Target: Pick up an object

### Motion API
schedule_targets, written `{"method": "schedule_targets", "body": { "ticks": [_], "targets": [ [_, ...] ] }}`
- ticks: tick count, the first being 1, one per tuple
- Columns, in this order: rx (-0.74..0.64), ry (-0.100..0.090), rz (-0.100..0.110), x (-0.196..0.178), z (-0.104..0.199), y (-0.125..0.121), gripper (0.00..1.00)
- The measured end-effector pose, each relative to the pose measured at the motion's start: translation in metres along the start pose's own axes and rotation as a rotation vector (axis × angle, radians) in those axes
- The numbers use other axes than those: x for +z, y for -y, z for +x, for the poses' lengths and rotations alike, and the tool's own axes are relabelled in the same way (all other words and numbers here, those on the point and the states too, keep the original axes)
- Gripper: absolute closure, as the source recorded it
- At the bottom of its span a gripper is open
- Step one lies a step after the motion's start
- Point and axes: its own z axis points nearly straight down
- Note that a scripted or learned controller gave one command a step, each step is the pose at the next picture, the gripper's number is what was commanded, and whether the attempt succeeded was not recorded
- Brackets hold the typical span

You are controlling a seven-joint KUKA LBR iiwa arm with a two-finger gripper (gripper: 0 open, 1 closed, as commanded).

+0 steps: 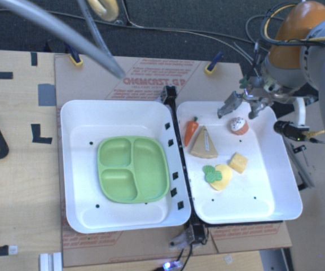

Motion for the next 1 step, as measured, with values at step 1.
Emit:
{"method": "schedule_targets", "body": {
  "ticks": [1],
  "targets": [
    [-0.003,0.002,-0.014,-0.0089,0.0004,-0.003,0.0]
  ]
}}
